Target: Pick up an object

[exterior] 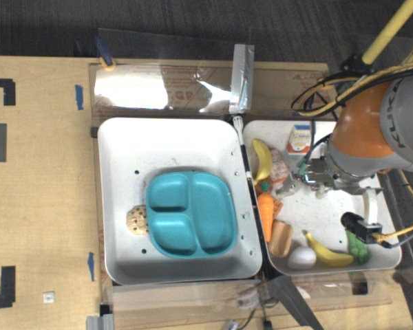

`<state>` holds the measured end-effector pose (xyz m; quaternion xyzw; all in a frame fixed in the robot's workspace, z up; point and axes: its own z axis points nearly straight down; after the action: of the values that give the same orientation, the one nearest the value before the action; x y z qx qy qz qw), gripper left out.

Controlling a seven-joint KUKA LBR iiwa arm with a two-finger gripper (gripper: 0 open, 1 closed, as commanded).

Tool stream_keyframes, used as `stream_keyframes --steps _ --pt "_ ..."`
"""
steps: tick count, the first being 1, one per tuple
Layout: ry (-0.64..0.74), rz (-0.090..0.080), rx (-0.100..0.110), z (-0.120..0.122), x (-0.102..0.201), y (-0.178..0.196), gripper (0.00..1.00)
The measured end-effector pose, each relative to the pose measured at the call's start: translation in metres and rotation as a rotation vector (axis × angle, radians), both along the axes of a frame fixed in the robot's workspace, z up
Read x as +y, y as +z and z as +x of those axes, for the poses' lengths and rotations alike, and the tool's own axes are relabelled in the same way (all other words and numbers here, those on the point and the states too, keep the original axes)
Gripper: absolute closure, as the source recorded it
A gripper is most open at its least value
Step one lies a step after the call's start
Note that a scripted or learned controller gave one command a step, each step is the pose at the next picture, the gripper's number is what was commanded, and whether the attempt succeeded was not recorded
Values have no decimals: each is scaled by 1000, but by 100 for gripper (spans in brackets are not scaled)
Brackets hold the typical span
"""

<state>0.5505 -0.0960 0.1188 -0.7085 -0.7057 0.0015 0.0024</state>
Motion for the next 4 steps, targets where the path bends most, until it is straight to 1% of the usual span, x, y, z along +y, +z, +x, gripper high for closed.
stream_keyframes --steps 1,2,3,4 --pt "55 1 -11 -30 85 68 0" --pt "290 -1 -7 23 68 66 0" --pt "445 -2 -9 84 28 66 0" --pt "342 -3 -12 99 8 115 0"
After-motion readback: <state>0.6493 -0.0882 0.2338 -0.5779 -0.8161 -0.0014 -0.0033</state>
